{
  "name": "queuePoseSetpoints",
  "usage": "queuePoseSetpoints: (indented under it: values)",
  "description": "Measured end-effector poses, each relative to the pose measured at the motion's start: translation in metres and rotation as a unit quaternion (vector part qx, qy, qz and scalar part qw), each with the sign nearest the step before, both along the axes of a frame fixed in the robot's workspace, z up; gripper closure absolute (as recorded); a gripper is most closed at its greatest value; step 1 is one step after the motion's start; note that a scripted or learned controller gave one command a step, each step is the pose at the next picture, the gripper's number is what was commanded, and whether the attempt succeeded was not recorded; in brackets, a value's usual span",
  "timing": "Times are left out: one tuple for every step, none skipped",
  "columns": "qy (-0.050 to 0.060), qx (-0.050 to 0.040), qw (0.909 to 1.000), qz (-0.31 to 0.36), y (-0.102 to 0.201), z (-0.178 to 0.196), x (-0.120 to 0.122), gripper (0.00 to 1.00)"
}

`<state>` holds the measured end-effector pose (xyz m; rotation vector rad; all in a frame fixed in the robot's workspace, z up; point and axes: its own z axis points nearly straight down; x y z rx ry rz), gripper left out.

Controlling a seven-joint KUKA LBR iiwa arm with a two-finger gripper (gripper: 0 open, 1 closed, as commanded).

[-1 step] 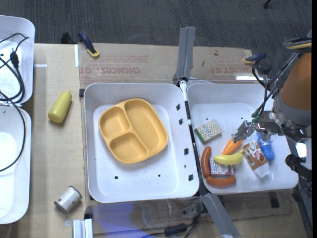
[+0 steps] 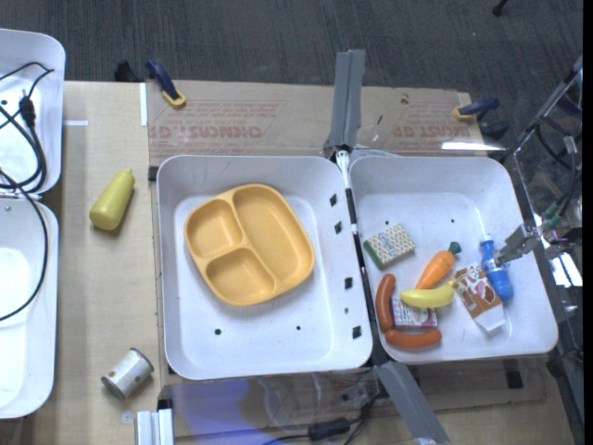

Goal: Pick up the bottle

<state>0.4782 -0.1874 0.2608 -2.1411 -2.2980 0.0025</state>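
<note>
Bottle [image 2: 495, 273] lies at the right side of the frame in the right bin [image 2: 519, 336], long axis near vertical in the picture, white cap toward the top. End effector [image 2: 516, 247] sits just beside the cap; its state I cannot tell.

Single fixed camera above bench [image 2: 102, 286], looking down at a slant. Far bench edge lies at top of frame, dark floor [image 2: 278, 17] beyond it. Left bin [image 2: 171, 276] and right bin [image 2: 519, 202] both fit whole in frame, centre and right. Mid-distance; small items are readable, fine detail is not.
</note>
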Motion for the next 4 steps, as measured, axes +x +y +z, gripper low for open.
queuePoseSetpoints:
  values:
    - [0.001, 0.0047, 0.9972, 0.075, -0.029, -0.163, 0.017, 0.00]
    - [-0.001, 0.0006, 0.9996, 0.028, -0.010, -0.169, 0.017, 0.00]
    - [-0.001, 0.0000, 0.9997, 0.026, -0.011, -0.159, 0.017, 1.00]
    - [0.001, -0.0001, 1.0000, 0.000, 0.070, -0.024, 0.020, 1.00]
